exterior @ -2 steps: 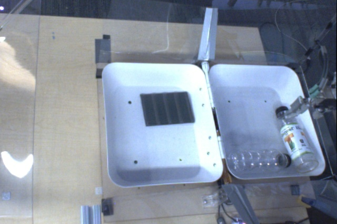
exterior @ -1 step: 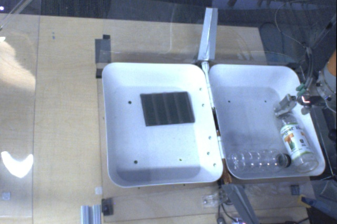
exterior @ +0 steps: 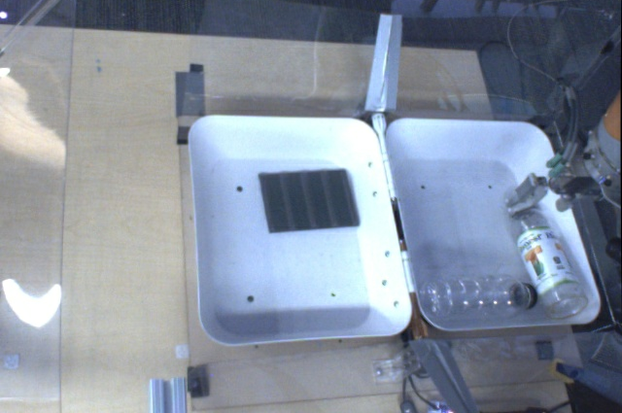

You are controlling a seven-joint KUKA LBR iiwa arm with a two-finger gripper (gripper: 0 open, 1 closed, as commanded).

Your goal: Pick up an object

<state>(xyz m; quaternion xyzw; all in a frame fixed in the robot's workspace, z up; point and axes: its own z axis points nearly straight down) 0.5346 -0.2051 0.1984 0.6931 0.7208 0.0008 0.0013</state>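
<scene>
The arm [exterior: 604,134] is cut off by the right edge of the camera view, so just its wrist end and a sliver of orange are seen. The gripper [exterior: 537,194] is small and blurred at the right bin [exterior: 457,158]; whether its fingers are spread or closed cannot be told. The print on the labelled bottle [exterior: 546,262] is too small to be read. The clear bottle [exterior: 476,294] is hard to trace, its transparent body blending into the white bin floor. Cables and fittings below the bins are cropped by the bottom edge.
</scene>
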